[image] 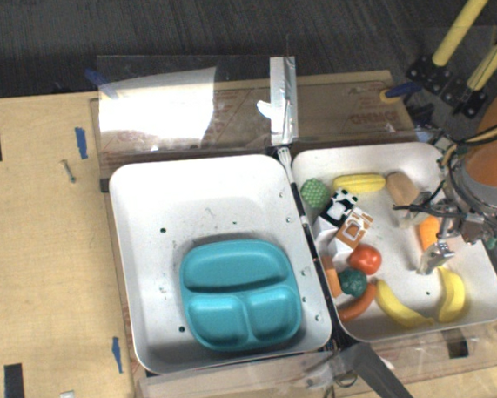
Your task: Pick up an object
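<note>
The left bin (135, 196) holds a teal divided plate (238, 293), lying toward its near side. The right bin (494, 301) holds a jumble: a green ball (313, 191), a small yellow banana (359, 183), a tan lump (400, 188), a black-and-white cube (343, 203), an orange-and-white block (354, 227), a tomato (364, 259), a red pepper (357, 306) and a large curved banana (420, 302). The gripper (437, 252) hangs low over the right bin's right half, just above the large banana and beside an orange piece (426, 232). Whether it pinches anything, I cannot tell.
</note>
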You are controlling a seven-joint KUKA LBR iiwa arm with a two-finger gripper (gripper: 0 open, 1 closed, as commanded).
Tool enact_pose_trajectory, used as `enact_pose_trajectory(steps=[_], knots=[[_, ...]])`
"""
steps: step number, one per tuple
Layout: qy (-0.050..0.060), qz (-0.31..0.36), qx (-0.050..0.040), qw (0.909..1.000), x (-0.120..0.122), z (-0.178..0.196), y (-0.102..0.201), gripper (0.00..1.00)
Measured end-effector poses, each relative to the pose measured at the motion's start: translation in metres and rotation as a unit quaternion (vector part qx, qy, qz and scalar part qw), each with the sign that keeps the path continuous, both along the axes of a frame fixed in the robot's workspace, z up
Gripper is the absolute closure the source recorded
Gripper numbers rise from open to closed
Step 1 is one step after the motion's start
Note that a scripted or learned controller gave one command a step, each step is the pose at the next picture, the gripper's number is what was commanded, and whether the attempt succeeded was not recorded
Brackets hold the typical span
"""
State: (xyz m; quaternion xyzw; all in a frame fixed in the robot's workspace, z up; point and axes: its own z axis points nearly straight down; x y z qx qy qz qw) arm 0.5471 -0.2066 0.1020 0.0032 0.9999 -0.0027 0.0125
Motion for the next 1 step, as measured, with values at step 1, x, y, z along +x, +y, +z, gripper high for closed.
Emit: enact_pose_trajectory(steps=[1], knots=[[0.007, -0.012, 0.0027, 0.9999, -0.0118, -0.0129, -0.0156, 0.0]])
